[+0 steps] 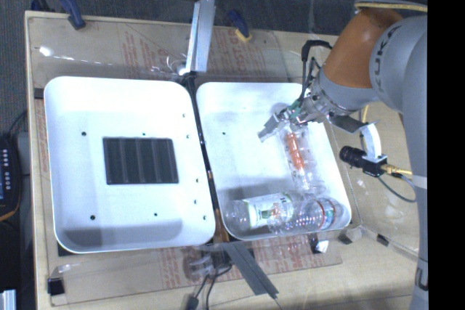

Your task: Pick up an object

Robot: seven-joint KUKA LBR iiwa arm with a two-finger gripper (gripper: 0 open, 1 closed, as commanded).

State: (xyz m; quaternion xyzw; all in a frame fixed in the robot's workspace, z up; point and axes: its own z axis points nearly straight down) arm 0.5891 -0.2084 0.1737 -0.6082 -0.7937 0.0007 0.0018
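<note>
The pincer (285, 118) sits low in the right bin (240, 105), toward its far right part, right at the far end of a clear plastic bottle with an orange label (298, 152). Whether it is open or closed I cannot tell — glare and clear plastic blur that spot.

That bottle looks the likeliest thing to pick. It lies lengthwise toward the near side, touching two more clear bottles (287, 213) heaped along the near wall. Clear, round plastic is slippery; a grip on the very end could let it roll or squirt free, and lifting it may drag the heap.

The bin's right wall stands close beside the bottle and leaves little room on that side. The left bin (73, 105) holds a dark ribbed rectangular block (140, 160), well apart. Blue clamps (71, 9) pin the worktop's far edge.
</note>
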